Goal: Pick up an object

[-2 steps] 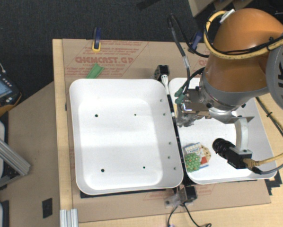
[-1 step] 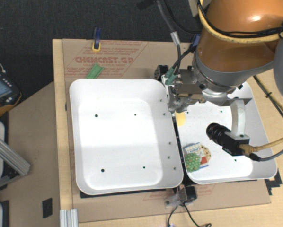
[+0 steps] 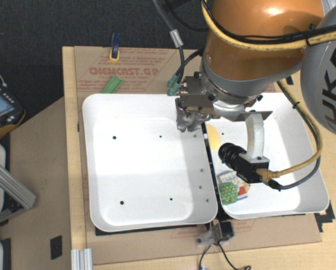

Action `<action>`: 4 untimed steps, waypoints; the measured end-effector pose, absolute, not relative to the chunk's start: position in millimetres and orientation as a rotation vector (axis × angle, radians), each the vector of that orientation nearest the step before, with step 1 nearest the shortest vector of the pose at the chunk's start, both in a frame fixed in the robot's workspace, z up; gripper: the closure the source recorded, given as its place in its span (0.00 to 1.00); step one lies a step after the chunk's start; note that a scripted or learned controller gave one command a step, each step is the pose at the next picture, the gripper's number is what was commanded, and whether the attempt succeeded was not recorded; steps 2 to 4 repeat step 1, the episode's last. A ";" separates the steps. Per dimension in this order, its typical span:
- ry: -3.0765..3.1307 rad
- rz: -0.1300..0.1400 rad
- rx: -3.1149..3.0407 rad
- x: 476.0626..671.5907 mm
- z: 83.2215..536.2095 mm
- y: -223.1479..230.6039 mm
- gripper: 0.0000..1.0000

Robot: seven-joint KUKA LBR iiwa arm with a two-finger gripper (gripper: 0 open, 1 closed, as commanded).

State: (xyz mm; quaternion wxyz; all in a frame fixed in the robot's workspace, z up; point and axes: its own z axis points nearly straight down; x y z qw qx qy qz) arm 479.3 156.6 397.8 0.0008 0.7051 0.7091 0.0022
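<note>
In the right bin (image 3: 303, 204), a patterned packet (image 3: 233, 188) lies near the tool (image 3: 186, 122).

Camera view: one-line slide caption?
Grey-and-orange arm over two shallow white bins; small green-dotted packet lies in the right bin.

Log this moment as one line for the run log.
arm: over the seam between bins | gripper: low at right rim of left bin, nothing seen held | right bin: green-dotted packet, yellow item | pick: not done

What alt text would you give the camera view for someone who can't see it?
A grey and orange arm hangs over two white bins, its gripper low at the left bin's right edge. A green dotted item lies in the right bin.
</note>
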 end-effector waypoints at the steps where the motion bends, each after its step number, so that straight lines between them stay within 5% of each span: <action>1: 2.223 0.022 2.212 505.3 501.1 198.0 1.00; 4: 2.223 0.022 2.212 505.3 501.1 198.0 1.00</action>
